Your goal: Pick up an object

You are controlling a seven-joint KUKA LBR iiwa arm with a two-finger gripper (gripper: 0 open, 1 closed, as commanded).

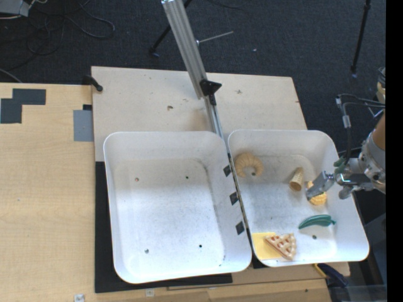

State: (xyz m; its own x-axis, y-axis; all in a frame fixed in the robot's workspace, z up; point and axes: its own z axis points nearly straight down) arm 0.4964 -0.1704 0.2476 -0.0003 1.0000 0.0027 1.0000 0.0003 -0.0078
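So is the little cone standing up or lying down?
Lying down. The cone rests on its side on the floor of the right bin, with its wider end toward the yellow piece.

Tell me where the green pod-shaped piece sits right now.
The green pod-shaped piece lies in the right bin, near its right wall, just above the waffle wedge and below the small yellow piece.

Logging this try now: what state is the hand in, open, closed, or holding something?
Hand: cannot be told whether open or closed; it sits over the right bin beside a small yellow piece, with nothing seen held.
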